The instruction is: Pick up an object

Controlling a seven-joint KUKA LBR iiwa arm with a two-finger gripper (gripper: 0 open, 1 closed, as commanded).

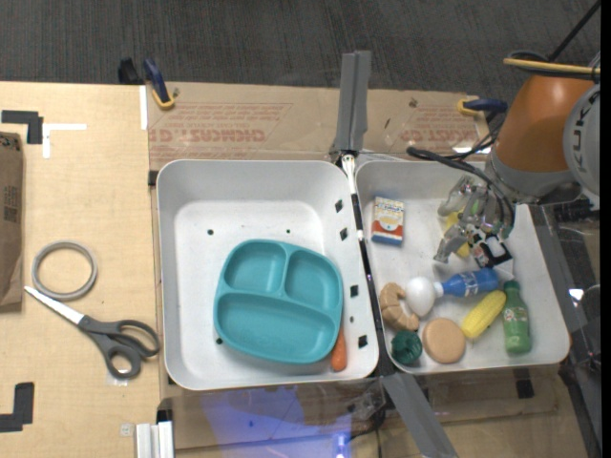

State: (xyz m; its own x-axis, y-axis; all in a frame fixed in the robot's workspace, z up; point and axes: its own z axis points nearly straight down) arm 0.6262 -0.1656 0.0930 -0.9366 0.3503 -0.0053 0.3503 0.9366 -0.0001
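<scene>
Metal jaws (465, 225) hang over the far part of the right bin (549, 284), below the arm's (544, 136) orange band. Whether they are open or closed cannot be told from this angle, and nothing is clearly seen between them.

Small objects lie close under and beside the jaws, too cluttered to name. Just nearer lies a blue bottle (470, 283) on its side, its white cap against a white egg-shaped object (420, 295). A yellow corn cob (483, 313) lies beside it, and a green bottle (516, 319) lies along the bin's right wall. Near the front sit a round tan bun (444, 341), a dark green ball (407, 348) and a brown pastry-like piece (393, 305). A small blue and white carton (388, 220) lies to the left of the jaws.

Left of that, the left bin (191, 208) holds a teal divided plate (280, 300) with an orange carrot (339, 352) at its near right edge.

On the bench (86, 208) to the far left lie grey-handled scissors (95, 329) and a roll of tape (64, 269).
</scene>
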